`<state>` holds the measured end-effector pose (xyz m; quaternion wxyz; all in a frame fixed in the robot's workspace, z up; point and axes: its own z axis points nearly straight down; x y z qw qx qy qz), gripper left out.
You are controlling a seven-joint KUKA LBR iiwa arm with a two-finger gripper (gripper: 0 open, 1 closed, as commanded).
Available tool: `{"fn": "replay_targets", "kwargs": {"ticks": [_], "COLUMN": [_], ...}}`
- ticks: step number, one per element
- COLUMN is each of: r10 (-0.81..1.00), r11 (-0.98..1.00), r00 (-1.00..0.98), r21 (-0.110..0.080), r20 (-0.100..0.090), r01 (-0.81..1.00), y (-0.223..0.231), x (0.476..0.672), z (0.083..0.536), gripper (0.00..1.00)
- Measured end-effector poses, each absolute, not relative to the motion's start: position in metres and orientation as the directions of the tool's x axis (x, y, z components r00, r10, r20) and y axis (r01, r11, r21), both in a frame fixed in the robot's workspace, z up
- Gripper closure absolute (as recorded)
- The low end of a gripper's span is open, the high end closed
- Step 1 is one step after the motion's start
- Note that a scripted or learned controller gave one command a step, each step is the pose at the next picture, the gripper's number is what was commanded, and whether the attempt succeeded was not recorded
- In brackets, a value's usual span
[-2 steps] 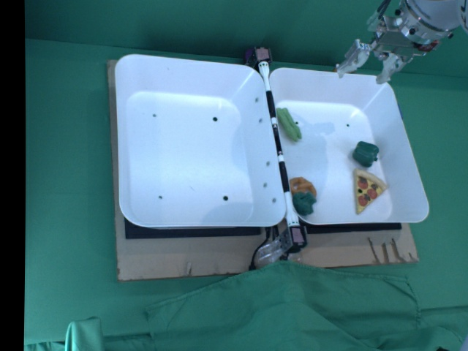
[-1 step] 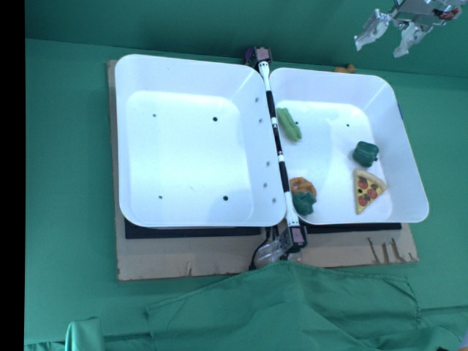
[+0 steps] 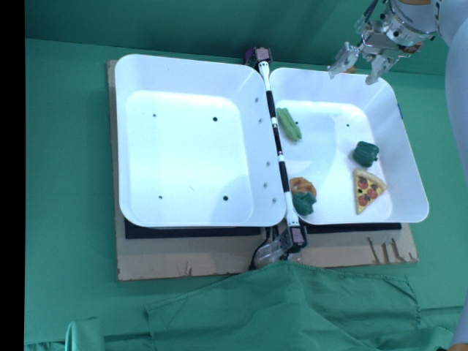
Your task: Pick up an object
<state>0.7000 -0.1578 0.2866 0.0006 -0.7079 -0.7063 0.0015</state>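
Currently the gripper (image 3: 363, 63) hangs at the upper right of the frame, above the far rim of the right bin (image 3: 409, 196), with its 2 fingers spread wide and nothing between them. The step in hand looks like the approach: no object has been picked, and the arm stands high over the bin's back edge rather than down among the toys.

4 objects lie in the right bin. A green cucumber-like vegetable (image 3: 289, 123) rests near the divider rail (image 3: 276, 152), below and to the left of the jaws. A dark green bell pepper (image 3: 365, 153) sits close to the bin's right wall, almost straight down the frame from the gripper, and just below it lies a toy pizza slice (image 3: 367, 190). At the lower left of that bin an orange toy (image 3: 301, 186) touches a dark green lump (image 3: 305, 203). The left bin (image 3: 131, 79) holds no toys.

Judging from this layout, the pepper seems the handiest target, since it stands alone and lies nearest beneath the jaws. The next move calls for travelling down the frame over the chosen toy, then descending with the fingers straddling it before closing. The flat pizza slice would probably be harder to grip.
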Motion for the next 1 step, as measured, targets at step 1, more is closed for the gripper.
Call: {"fn": "replay_targets", "kwargs": {"ticks": [1], "r10": [1.0], "r11": [-0.005], "r00": [0.005], "r21": [0.0], "r20": [-0.003], "r01": [1.0], "y": [-0.1888], "x": [0.6999], "z": [0.2316], "gripper": [0.0]}}
